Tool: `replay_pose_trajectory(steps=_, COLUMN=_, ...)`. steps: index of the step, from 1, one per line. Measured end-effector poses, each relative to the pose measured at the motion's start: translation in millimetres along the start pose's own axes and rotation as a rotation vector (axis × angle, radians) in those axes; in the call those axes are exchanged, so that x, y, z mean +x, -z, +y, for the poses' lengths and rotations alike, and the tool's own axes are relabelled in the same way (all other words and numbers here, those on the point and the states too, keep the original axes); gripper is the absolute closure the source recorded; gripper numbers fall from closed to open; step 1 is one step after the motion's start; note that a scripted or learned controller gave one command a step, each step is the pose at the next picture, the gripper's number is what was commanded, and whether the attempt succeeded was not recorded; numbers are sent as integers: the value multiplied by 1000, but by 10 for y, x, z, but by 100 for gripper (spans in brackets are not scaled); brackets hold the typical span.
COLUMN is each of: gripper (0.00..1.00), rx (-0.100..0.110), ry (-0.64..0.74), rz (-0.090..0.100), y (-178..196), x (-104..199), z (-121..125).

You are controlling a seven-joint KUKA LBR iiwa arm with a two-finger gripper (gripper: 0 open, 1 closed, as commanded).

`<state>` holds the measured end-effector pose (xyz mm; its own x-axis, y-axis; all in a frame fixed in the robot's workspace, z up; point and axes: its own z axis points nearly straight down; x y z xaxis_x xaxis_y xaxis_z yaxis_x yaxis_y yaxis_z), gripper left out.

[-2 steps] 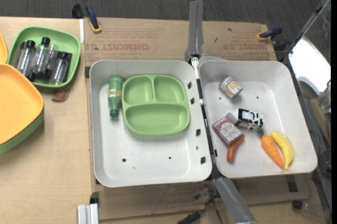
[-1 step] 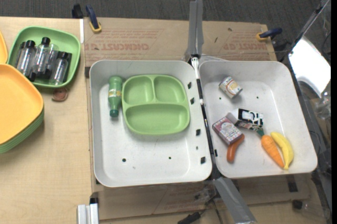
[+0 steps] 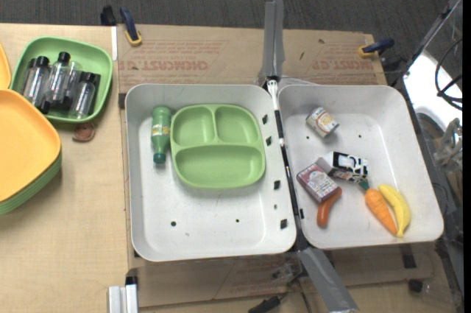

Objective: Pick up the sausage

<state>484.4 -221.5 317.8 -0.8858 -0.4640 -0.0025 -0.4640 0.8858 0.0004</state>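
Sausage (image 3: 326, 209): I am seeing it lying in the right bin (image 3: 412, 120), near that bin's front-left corner.
Long axis: it is running at a slant, its upper end pointing up and right toward the small pink box (image 3: 317, 182), its lower end pointing toward the bin's front edge.
Neighbours: its upper end is touching or tucking just under the pink box; the carrot (image 3: 380, 209) and banana (image 3: 398, 208) are lying well to its right, apart from it.
Hand: I am not able to tell whether it is apart or together.
Approach, as I am judging it: I am expecting the arm to reach in from the right, so I am planning to close across the sausage's short width at its free lower half, away from the box.
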Motion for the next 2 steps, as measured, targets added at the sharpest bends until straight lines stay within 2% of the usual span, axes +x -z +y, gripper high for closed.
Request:
replay_pose_trajectory(steps=1, gripper=100, rx=0, ry=-255, rz=1, y=-927, x=-103, z=-49)
replay_pose_trajectory(steps=2, gripper=100, rx=1, ry=-712, rz=1, y=-1954, x=-118, z=-60)
